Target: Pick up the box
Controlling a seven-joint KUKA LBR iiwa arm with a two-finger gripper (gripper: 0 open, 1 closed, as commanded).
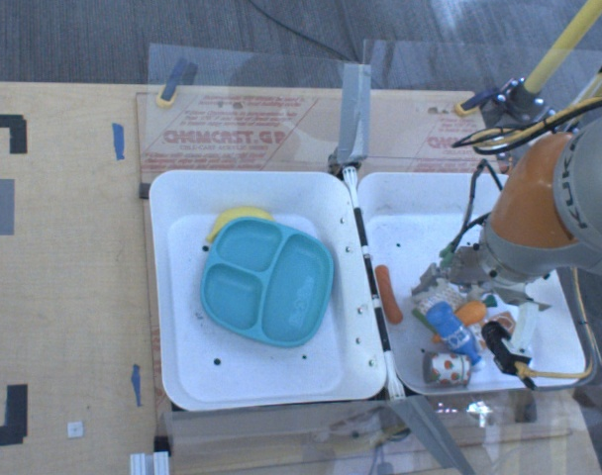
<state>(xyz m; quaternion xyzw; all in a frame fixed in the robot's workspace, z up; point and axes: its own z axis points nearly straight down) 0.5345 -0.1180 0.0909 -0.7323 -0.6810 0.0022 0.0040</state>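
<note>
The left bin [162,265], shallow white plastic with rounded corners, holds a teal plate [266,283] moulded into three sections, smooth and slightly glossy. A yellow curved thing [237,216] pokes out from under the plate's far left edge.

The right bin [420,201], of the same make, holds a cluster in its near right part. The box [430,290] is pale with coloured print. It lies tilted near the middle of this bin, just left of the gripper [464,273] and touching or nearly touching it. Whether the jaws are spread or pinching anything cannot be told, since the arm [539,206] hangs over them.

Crowding the box on its near side are a blue tube-like thing [451,330], a small orange lump [471,312] and a printed can [448,368] lying on its side. An orange-red sausage shape [388,293] lies apart, along the bin's left wall.

Both bins sit on a pale wooden worktop [63,265]. A clear printed sheet [242,132] lies behind them.
</note>
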